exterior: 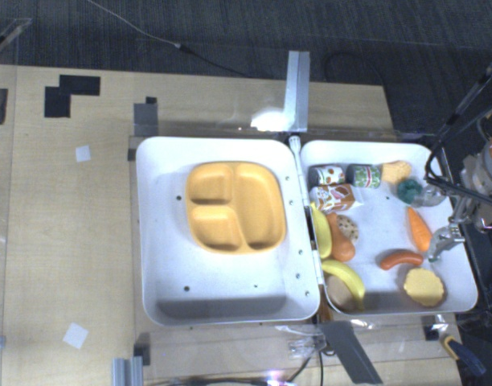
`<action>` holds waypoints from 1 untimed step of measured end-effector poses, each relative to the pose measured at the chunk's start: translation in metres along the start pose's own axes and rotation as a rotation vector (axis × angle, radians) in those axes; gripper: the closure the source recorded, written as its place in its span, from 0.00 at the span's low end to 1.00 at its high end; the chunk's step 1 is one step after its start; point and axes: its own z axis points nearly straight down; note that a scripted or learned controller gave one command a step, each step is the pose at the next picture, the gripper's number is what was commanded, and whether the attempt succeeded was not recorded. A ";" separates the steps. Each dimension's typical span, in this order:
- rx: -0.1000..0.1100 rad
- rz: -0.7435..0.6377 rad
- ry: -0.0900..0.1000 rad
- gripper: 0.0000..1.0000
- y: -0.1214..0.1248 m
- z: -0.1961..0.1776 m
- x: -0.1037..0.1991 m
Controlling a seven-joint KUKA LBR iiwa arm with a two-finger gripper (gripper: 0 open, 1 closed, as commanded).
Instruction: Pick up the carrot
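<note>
Carrot [419,228] lies near the right bin's [471,292] right edge, clear space around it. Gripper [440,242] sits just beside it, fingers parted, gripping nothing.

No lettering is legible — the labels on the small cans [328,175] are too blurred.

The short, tapered orange plastic carrot [419,227] lies flat on the floor of the right white bin [375,202], near its right wall, tilted slightly off vertical.
</note>
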 end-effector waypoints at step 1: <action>-0.003 0.163 0.006 0.00 -0.013 0.108 0.002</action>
